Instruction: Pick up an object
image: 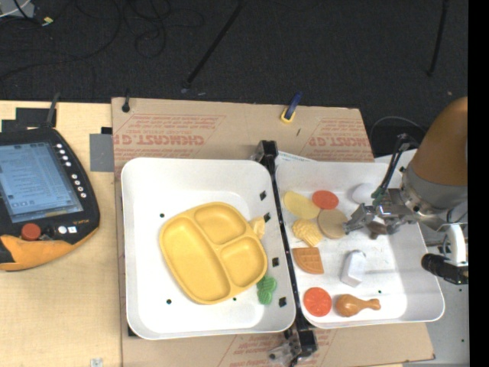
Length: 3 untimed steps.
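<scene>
Objects for the picking lie scattered across the right bin [428, 300]: a pale yellow piece [300, 203] and a small red disc [325, 199] up near its far left corner, a ridged yellow chip [307, 232] and a round tan biscuit [331, 224] just below them, the biscuit touching the chip's right side. Further toward the near edge sits an orange-brown wedge [309, 261] against the left wall, a grey-white block [352, 268] out in the middle, then a red-orange tomato slice [317, 302] and a brown drumstick [356, 306] side by side along the near edge. The gripper [365, 222] is down low over the bin's middle, just to the right of the biscuit, and whether the pincer is spread or pressed together, I cannot tell from this angle. Over in the left bin [141, 205], a yellow divided tray [212, 251] lies at a tilt, with a little green piece [266, 290] beside its near right corner.
</scene>
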Available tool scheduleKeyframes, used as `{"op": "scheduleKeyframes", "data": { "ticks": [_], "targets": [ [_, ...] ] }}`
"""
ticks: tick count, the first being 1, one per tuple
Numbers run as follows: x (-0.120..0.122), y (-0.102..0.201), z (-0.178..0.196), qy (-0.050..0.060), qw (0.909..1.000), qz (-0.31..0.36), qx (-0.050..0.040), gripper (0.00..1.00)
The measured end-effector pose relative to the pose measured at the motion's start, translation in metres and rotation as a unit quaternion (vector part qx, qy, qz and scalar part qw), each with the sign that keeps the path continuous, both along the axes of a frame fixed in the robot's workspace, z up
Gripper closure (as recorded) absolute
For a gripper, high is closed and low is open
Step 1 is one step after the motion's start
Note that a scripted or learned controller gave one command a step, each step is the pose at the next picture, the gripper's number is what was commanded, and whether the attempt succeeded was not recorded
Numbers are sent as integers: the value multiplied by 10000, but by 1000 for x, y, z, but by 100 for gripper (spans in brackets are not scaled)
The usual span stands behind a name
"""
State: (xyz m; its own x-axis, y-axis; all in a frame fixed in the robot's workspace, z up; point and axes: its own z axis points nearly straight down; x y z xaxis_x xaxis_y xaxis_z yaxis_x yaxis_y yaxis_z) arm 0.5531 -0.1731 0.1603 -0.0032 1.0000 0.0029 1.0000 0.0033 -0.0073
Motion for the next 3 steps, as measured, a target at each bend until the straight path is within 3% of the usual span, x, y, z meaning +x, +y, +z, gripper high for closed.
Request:
{"op": "scheduleKeyframes", "data": {
  "ticks": [2,3],
  "targets": [
    [-5,3,-75,-12,10000,-7,-3,0],
    [-4,1,-63,-20,10000,-32,-6,100]
  ]
}}
